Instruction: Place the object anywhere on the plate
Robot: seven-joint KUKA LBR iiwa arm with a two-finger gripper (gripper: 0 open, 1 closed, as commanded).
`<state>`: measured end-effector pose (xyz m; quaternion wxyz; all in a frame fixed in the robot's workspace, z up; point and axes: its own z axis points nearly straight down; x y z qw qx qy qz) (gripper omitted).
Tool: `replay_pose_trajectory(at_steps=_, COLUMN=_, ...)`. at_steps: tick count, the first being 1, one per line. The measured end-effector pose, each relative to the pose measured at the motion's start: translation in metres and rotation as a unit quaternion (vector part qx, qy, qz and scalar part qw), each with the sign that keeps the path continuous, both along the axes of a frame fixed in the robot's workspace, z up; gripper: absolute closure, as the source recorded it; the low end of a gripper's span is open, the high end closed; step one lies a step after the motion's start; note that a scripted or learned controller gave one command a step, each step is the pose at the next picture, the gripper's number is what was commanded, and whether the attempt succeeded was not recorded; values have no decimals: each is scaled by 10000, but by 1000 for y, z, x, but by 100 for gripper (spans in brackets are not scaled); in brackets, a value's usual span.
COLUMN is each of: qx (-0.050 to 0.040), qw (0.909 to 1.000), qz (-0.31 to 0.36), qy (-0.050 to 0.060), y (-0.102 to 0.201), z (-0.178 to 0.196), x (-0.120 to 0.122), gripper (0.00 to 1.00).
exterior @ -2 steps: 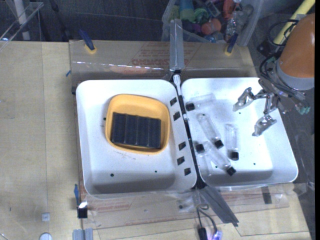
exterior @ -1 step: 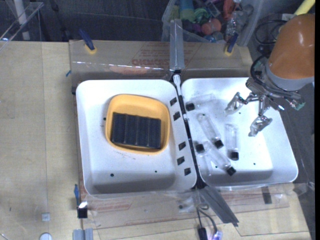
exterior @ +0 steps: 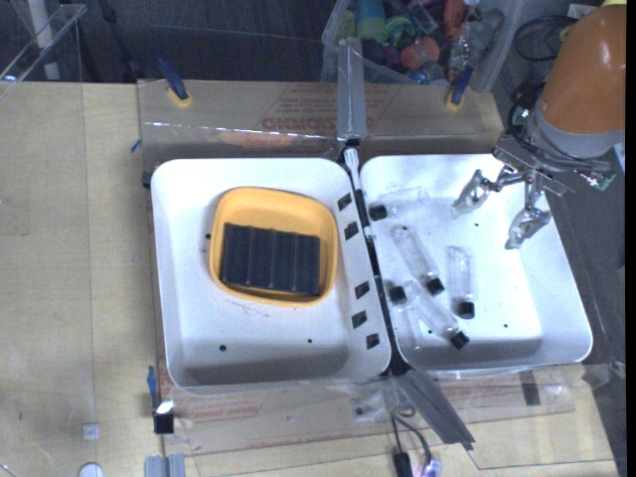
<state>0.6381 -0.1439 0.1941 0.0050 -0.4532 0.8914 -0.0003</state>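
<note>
A yellow plate (exterior: 224,217) lies in the left bin (exterior: 179,266). A black ridged rectangular object (exterior: 273,259) rests flat on the plate and covers most of its middle. My gripper (exterior: 497,212) hangs over the far right part of the right bin (exterior: 556,296), well away from the plate. Its two metal fingers (exterior: 471,194) are spread open, with nothing between them.
Several clear tubes with black caps (exterior: 459,278) lie scattered on the floor of the right bin, to the left of and below the gripper. A divider wall with black clips (exterior: 358,256) separates the bins. A clear box of colourful toys (exterior: 417,18) stands behind them.
</note>
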Motion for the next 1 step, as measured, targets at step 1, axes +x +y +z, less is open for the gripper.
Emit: replay_pose_trajectory(at_steps=1, qx=-8, qw=9891, qz=1476, qy=-2, y=4, z=12, x=12, gripper=0)
